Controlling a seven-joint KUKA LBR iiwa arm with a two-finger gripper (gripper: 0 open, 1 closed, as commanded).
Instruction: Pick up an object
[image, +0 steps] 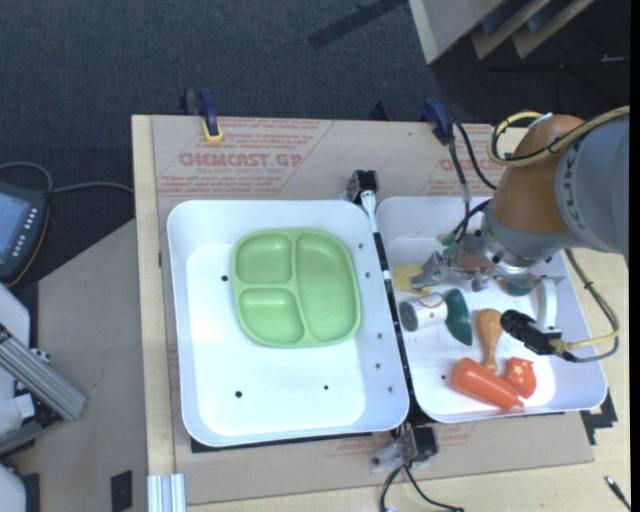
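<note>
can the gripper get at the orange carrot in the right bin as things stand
Probably yes. The orange carrot lies uncovered near the front of the right bin, with a red piece close beside it. The gripper sits farther back over the same bin.

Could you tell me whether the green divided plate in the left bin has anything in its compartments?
Empty. The green divided plate lies flat in the left bin, and all three compartments show only bare green surface.
</note>
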